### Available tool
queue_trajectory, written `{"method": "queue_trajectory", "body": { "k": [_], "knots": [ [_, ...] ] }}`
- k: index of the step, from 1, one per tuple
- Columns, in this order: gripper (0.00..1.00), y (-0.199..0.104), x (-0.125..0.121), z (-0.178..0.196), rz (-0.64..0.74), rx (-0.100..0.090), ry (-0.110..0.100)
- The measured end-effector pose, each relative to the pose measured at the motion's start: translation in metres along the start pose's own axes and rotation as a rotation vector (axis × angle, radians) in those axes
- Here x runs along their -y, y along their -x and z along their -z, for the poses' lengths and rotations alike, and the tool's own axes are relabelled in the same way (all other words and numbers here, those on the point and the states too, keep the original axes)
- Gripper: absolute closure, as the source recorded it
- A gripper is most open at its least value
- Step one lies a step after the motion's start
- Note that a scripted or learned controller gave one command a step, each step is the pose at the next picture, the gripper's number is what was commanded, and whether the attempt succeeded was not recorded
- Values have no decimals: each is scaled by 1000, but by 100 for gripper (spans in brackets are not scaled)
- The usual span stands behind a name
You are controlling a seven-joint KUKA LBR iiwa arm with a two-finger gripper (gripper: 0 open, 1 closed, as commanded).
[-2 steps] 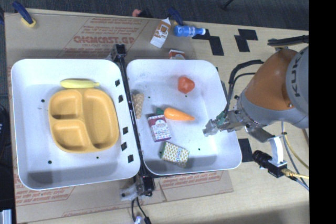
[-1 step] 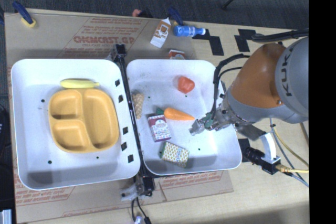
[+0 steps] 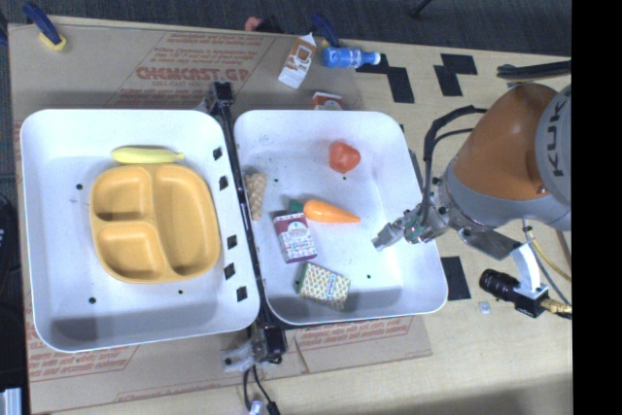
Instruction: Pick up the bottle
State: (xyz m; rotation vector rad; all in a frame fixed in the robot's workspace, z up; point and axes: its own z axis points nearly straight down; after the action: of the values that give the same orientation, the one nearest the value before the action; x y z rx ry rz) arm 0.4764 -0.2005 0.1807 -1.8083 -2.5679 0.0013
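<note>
My claw (image 3: 389, 236) looks empty; I cannot tell how wide it is. The bottle (image 3: 342, 58), far up past it, looks light and slippery; I'd pinch its middle

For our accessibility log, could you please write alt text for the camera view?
A grey and orange robot arm holds its gripper over the right bin's right edge, near a carrot, tomato and small packets. A blue bottle lies on the bench behind. The left bin holds a yellow tray and banana.
</note>
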Motion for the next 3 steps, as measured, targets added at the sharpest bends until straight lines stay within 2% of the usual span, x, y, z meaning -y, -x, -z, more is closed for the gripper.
{"method": "queue_trajectory", "body": {
  "k": [1,2,3],
  "knots": [
    [100,10,3,-4,204,-2,-1],
    [100,9,3,-46,545,-3,-1],
    [100,10,3,-20,814,1,1]
  ]
}}
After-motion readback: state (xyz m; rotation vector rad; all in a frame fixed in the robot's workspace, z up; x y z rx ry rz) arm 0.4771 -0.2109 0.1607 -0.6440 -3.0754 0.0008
